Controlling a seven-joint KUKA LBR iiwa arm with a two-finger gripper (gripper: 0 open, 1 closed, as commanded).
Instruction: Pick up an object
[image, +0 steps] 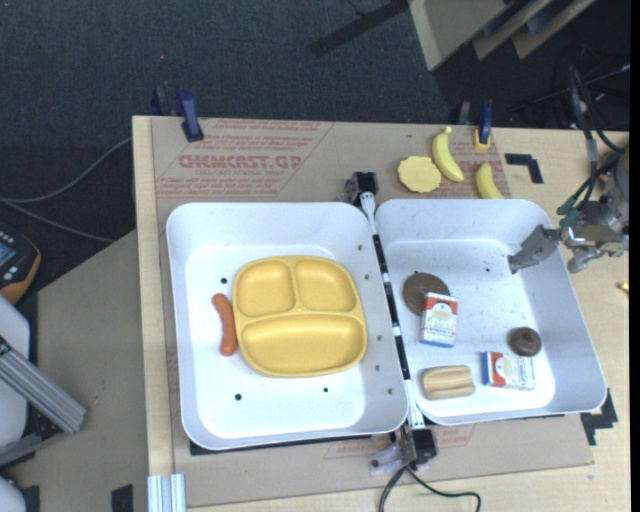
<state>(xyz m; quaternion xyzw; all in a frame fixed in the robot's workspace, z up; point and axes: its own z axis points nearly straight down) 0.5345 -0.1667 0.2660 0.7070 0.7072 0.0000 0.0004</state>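
Two white bins sat side by side. Left bin (190, 330): a yellow tray (297, 315), with a sausage (226, 323) just left of it. Right bin (570, 320): a brown disc (424, 288) touching a carton (439, 320); a bun (447, 381) near; a second carton (507, 369) right of the bun; a donut (524, 342) just beyond that. Gripper (540, 248) hung over the bin's far right part, apart from all items; whether spread or pressed together could not be told. Beyond the bins lay two bananas (447, 155) and a yellow slice (419, 174).
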